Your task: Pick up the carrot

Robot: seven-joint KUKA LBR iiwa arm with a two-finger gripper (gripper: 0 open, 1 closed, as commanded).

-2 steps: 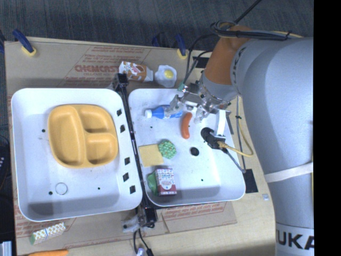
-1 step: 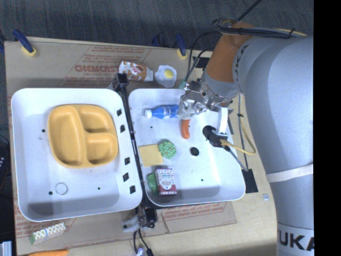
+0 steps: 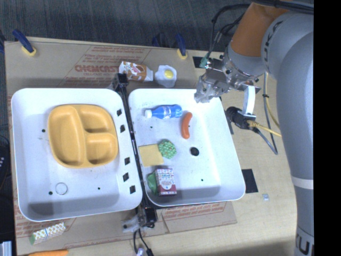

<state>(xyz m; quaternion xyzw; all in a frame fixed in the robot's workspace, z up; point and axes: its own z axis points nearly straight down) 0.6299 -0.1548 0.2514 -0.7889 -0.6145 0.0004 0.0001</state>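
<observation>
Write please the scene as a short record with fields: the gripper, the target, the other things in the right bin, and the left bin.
gripper: above the right bin's far right corner, holding nothing
target: carrot on the right bin floor, below the gripper in the view, apart from it
right bin, other things: blue bottle, green ball, yellow slice, small carton
left bin: holds a yellow divided tray

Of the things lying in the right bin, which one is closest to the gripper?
The orange-red sausage is closest to the gripper, lying just below and left of it near the bin's far right corner. The blue bottle lies further left.
</observation>
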